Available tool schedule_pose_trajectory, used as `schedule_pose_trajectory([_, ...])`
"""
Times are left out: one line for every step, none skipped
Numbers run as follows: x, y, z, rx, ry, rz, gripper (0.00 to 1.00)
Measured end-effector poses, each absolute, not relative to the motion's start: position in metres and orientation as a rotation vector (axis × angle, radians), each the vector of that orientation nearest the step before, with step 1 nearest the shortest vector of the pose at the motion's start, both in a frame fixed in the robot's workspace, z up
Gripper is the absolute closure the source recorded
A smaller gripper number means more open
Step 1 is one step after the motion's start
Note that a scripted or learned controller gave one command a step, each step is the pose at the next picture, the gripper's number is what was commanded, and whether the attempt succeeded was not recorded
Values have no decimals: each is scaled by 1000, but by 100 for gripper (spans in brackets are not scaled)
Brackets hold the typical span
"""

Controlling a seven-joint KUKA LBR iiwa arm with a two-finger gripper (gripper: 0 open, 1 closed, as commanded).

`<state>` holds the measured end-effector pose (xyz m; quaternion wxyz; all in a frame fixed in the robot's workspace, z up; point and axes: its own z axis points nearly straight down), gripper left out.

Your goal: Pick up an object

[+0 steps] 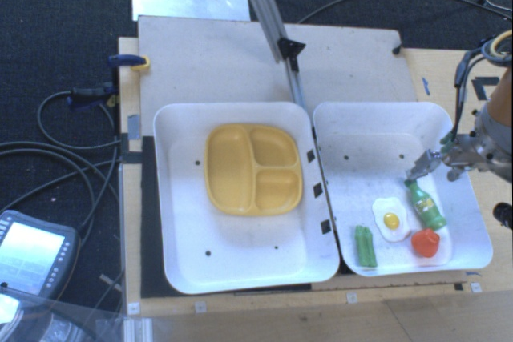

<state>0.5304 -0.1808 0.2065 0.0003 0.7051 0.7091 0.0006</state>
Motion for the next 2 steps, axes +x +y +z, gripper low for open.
schedule_pose_trajectory([530,-181,207,2216,2225,3,0])
schedule_pose_trajectory([539,-184,157,2222,2224,-3,0])
